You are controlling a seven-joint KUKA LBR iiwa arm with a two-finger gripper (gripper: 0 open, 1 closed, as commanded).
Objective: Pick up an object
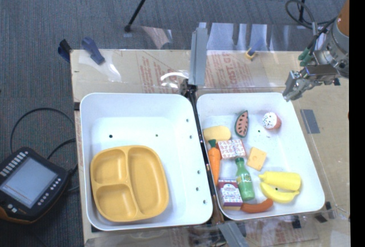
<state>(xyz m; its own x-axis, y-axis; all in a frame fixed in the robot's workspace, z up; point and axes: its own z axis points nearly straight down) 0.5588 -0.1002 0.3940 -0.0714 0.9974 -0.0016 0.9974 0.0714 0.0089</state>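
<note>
Toy food (245,166) below seemingly empty gripper (295,89).

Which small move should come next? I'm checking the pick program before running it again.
Probably swing the gripper left and down over the right bin. It hangs beyond the bin's upper right corner with nothing between its fingers, while the toys lie inside; the round white and red toy is nearest and stands apart from the others.

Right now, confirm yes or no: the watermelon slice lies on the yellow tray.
No, the watermelon slice lies in the right bin, while the yellow tray sits in the left bin.
</note>
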